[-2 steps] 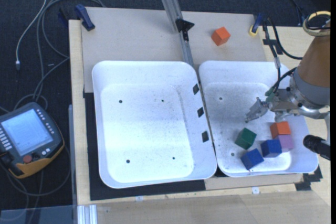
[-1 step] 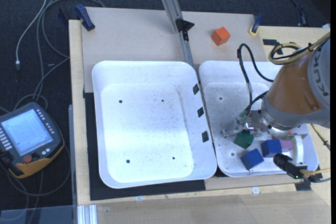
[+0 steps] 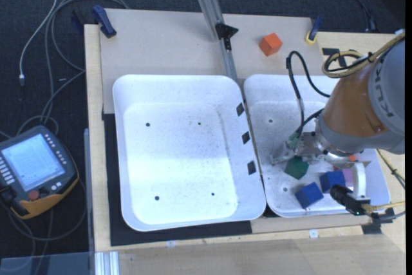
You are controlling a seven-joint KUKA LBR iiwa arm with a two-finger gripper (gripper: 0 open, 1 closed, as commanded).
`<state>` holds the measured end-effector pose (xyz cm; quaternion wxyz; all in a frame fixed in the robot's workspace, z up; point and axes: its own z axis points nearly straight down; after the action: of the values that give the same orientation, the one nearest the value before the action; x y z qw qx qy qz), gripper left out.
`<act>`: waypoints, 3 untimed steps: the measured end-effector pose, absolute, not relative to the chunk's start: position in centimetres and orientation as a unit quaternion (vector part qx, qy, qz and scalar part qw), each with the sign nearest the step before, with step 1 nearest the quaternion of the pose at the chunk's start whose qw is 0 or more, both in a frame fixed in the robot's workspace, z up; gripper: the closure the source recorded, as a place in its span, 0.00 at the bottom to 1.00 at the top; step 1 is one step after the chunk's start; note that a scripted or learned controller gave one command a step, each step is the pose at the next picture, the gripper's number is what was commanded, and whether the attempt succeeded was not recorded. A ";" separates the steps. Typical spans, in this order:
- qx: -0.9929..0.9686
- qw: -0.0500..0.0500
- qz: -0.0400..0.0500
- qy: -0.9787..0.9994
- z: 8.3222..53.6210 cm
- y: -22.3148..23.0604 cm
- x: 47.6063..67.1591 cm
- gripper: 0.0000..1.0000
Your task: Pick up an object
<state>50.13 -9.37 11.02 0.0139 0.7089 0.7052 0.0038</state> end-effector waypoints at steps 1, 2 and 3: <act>0.709 0.014 0.004 0.705 11.0 -8.9 50.9 0.00; 0.708 0.014 0.005 0.706 11.0 -9.0 50.8 0.00; 0.707 0.020 0.009 0.707 11.1 -8.9 50.2 0.00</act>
<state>50.16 -8.87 11.07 0.0196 0.7073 0.7066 0.0087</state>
